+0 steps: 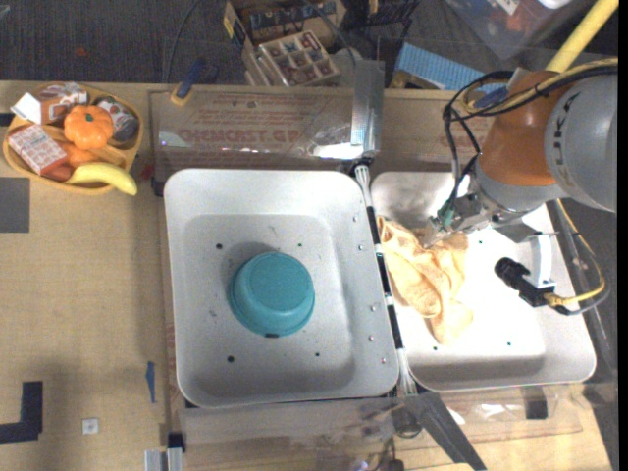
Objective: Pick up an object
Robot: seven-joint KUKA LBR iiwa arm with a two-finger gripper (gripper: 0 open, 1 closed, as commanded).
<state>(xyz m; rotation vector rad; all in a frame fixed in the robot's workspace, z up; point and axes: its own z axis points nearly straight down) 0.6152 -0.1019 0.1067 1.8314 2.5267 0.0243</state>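
Observation:
A crumpled yellow cloth (424, 275) lies in the right bin (510, 356), against its left wall. My gripper (444, 226) is low over the cloth's upper right edge, at the end of the grey arm with its orange band. The fingertips touch or sink into the folds there. A teal upside-down bowl (273, 292) sits in the middle of the left bin (196, 214), far from the gripper.
A basket of toy food (71, 135) with a banana and a small pumpkin stands on the bench at far left. Clear plastic wrapping (265, 130) lies behind the left bin. Boxes and crates clutter the floor beyond the bench.

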